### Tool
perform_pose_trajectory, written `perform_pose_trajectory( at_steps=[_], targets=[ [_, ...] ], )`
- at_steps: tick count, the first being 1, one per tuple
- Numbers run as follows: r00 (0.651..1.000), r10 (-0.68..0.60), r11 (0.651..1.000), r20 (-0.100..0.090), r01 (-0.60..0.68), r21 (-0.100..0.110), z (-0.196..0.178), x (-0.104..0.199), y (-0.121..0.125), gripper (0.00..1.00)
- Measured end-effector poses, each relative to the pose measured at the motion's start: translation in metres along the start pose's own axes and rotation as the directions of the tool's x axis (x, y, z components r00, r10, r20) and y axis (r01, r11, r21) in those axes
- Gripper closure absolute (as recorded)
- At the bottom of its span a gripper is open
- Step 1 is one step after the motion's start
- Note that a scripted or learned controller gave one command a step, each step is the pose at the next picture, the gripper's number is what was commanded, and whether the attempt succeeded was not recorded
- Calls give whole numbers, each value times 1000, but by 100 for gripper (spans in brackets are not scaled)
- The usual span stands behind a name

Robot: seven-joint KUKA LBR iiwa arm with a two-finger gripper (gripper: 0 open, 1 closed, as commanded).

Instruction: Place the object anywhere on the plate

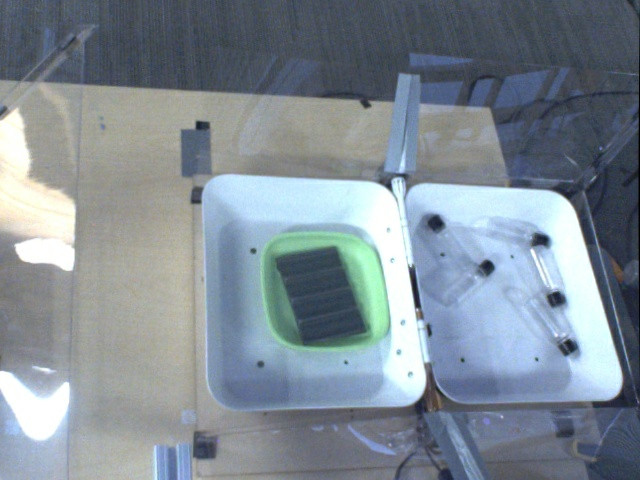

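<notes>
Sitting flat on the green plate (272,268) is the dark grey ribbed block (320,295), about centred, its long side running at a slight slant from upper left to lower right, all of it inside the plate's raised rim. Four or five ridges cross its top face. Plate rests on the floor of the left white bin (225,368), a bit right of that bin's middle, its right edge near the wall shared with the right white bin (500,378). Right bin holds several clear vials with black caps, scattered and lying on their sides: one vial (545,268) runs steeply down the right part, another capped vial (470,278) lies near the middle, one more cap (434,223) shows at upper left, one (568,346) at lower right. Exact vial count is hard to tell as the clear bodies blend into the white. Both bins touch along the centre seam, on a light wooden bench (110,268). A grey metal bar (404,123) stands just behind the seam. Jaw state: cannot tell
</notes>
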State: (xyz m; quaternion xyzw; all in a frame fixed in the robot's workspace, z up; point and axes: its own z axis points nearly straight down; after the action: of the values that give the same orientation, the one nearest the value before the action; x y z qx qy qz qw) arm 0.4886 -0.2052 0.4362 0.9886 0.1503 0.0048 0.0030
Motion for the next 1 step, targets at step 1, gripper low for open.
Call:
perform_pose_trajectory(
  at_steps=[1],
  targets=[
    [996,84,996,0,-84,0,0,0,0,0]
  ],
)
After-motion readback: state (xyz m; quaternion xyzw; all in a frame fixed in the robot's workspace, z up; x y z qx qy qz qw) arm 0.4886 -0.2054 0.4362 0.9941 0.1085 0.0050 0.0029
